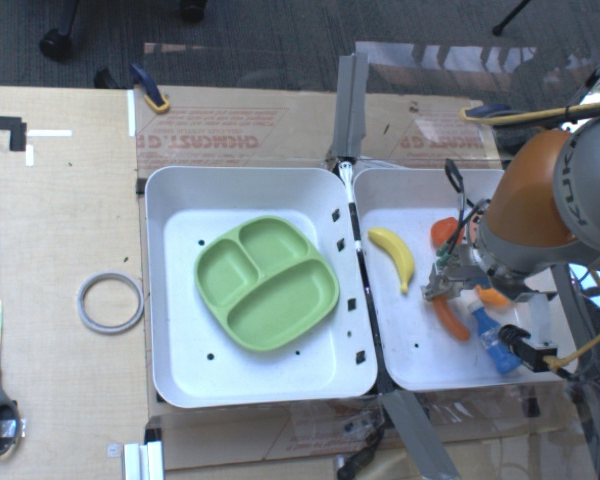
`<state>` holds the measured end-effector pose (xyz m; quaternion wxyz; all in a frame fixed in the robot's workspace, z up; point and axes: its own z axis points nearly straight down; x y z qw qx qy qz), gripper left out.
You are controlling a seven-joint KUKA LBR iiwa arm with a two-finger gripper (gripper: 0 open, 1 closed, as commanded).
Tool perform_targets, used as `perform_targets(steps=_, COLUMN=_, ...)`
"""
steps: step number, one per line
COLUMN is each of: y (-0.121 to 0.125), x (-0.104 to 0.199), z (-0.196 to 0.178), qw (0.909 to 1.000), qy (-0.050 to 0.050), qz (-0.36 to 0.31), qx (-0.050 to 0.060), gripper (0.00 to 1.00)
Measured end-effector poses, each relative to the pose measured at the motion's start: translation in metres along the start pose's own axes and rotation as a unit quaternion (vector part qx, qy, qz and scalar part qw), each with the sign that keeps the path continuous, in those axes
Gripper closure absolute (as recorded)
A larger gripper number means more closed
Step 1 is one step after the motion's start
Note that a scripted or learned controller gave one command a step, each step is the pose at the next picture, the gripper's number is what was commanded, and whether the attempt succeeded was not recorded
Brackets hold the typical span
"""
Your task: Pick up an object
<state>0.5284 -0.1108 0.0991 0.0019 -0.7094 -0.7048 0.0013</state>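
The tool (pixel 442 286), its grip state impossible to tell, hangs low over the orange carrot (pixel 453 320) in the right bin (pixel 400 363), seemingly lining up a pick.

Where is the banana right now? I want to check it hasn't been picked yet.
The banana lies in the right bin, near its left wall, just left of the gripper and apart from it.

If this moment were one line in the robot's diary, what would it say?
arm: over right bin | claw: low among orange pieces | banana: untouched | green plate: left bin
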Motion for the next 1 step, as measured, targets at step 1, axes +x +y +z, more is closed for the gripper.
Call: perform_targets(steps=1, y=0.0522, x=0.0714, z=-0.0922, qw=1.0, qy=-0.001, qz=-0.004, qx=-0.001, gripper=1.0)
